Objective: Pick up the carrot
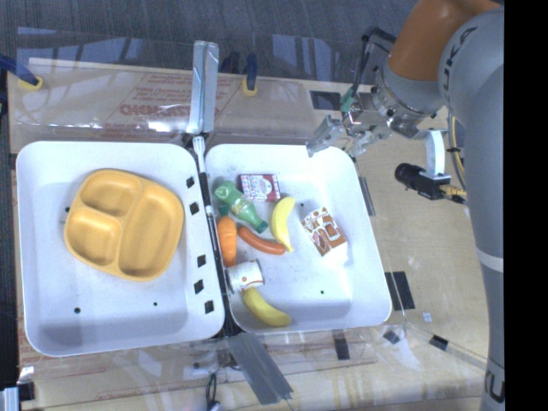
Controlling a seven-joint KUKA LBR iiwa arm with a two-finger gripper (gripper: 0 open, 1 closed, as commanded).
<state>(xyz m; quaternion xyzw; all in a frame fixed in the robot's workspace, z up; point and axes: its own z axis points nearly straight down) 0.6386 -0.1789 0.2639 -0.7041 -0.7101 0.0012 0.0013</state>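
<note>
R. white bin (364,229) held two bananas (283,221), one orange carrot (227,240); l. bin (43,229), one yellow tray (124,223). Gripper (341,137) fingers apart.

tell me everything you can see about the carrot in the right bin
The carrot is a short orange piece that looks like smooth plastic, lying flat, its length running up and down the view. It sits by the right bin's left wall, beside an orange-red sausage-like piece, below a green item and above a small white cup-like piece.

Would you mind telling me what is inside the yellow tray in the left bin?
The yellow tray shows three bare compartments with nothing in them. The bin floor beneath it is covered.
</note>
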